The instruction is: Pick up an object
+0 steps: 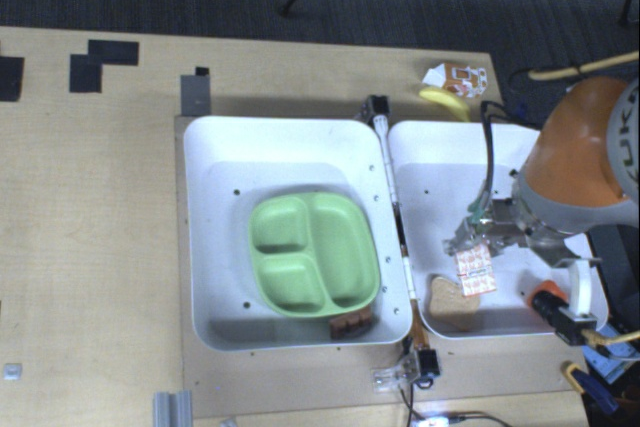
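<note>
Left bin [215,215], mid-frame on the desk [90,245]: 1 green 3-section plate [315,253] w/ a small brown item [350,323] tucked under its lower edge, mostly hidden, can't ID. Right bin [430,155]: tan flat piece [450,295] by the bottom wall. At its upper right, apparently touching it, is a red-and-white packet [476,271], prob. the pick target. It sits directly below the jaws at the end of the arm [585,155], which comes in from frame right. Jaws' state: can't tell, since wrist hardware covers them, so no saying whether the packet is gripped or just lying under them. Risks: packet looks thin & flat, so a grip may skid off or catch only 1 corner & drop it on lift. Overlap w/ the tan piece could drag that along too. Packet's top edge is hidden under the wrist; arm is cut off at frame right.
</note>
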`<state>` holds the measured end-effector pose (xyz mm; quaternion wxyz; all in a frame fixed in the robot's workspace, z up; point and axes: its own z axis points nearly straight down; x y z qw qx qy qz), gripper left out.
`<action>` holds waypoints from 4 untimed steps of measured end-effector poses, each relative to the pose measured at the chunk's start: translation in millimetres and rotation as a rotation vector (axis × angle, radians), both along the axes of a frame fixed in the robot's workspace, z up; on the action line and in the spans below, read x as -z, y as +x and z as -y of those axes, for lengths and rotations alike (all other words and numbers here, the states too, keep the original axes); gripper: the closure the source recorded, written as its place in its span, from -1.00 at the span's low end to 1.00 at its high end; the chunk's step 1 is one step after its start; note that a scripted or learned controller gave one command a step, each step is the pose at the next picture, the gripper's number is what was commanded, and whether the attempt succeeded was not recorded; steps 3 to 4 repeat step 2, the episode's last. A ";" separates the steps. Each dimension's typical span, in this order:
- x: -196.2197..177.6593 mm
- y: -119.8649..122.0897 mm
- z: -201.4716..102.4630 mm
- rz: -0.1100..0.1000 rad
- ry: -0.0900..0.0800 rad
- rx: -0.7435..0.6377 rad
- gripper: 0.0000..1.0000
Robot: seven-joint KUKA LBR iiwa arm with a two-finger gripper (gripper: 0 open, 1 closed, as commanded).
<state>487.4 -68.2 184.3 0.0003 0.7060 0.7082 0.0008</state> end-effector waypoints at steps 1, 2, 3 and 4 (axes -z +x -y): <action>-0.1 0.4 -6.0 0.001 0.000 -0.001 1.00; 0.0 0.3 -18.8 0.000 0.001 -0.002 1.00; 0.0 0.3 -18.8 0.000 0.001 -0.002 1.00; 0.0 0.3 -18.8 0.000 0.001 -0.002 1.00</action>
